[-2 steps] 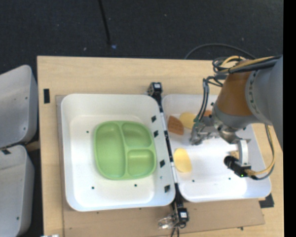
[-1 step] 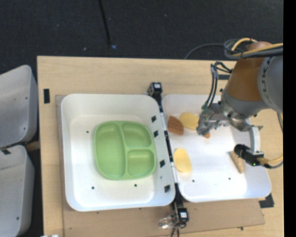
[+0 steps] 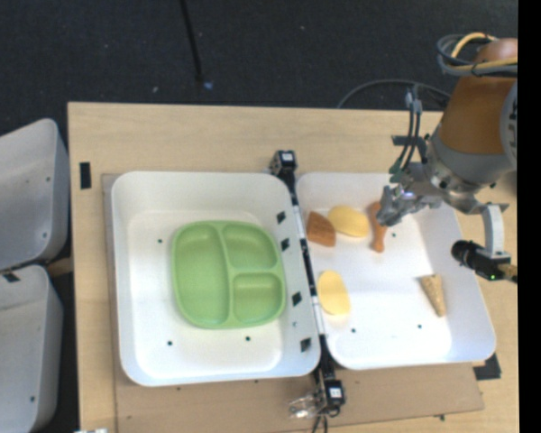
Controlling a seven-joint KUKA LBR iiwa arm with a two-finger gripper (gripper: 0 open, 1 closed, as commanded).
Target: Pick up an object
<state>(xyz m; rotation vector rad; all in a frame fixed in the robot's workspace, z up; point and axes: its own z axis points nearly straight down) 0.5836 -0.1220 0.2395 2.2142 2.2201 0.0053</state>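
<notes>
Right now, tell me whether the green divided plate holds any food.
Empty. The green divided plate lies flat in the left bin, and all three compartments show bare green.

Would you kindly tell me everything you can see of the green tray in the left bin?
The green tray is a pale green, rounded rectangle that looks like smooth plastic. It is divided into three compartments: a long one along its left side and two smaller ones on the right, all bare. It lies flat and face up, slightly turned, near the middle of the left bin, resting on the bin's white floor. Nothing else touches it.
</notes>
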